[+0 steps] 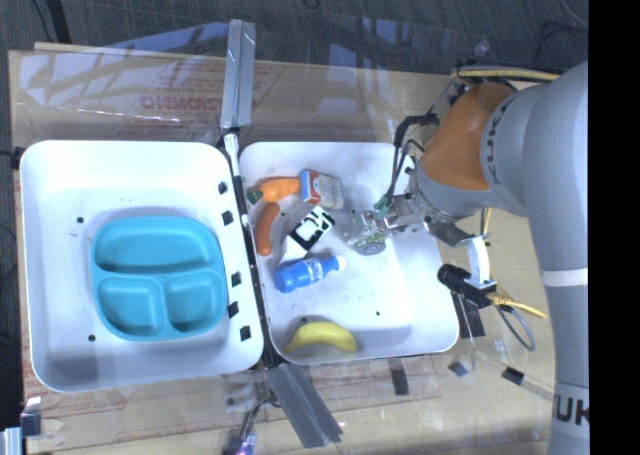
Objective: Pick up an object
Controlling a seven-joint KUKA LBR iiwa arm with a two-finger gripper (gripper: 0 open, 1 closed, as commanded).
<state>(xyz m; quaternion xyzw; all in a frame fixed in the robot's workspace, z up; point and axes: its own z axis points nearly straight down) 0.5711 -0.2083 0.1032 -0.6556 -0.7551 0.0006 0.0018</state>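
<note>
My gripper hangs low over the middle of the right bin, reaching in from the right. Just left of it lie a black-and-white block and a small pack with orange, blue and grey on it. A blue bottle with a white cap lies below them, tilted. Two orange pieces, one near the top left and one along the left wall, lie by the divider. A yellow banana rests at the bin's front edge. Nothing shows between the gripper's tips.
The left bin holds a blue divided tray. A grey metal bar runs along the gap between the bins. The bare white floor of the right bin lies right of the banana and under the gripper.
</note>
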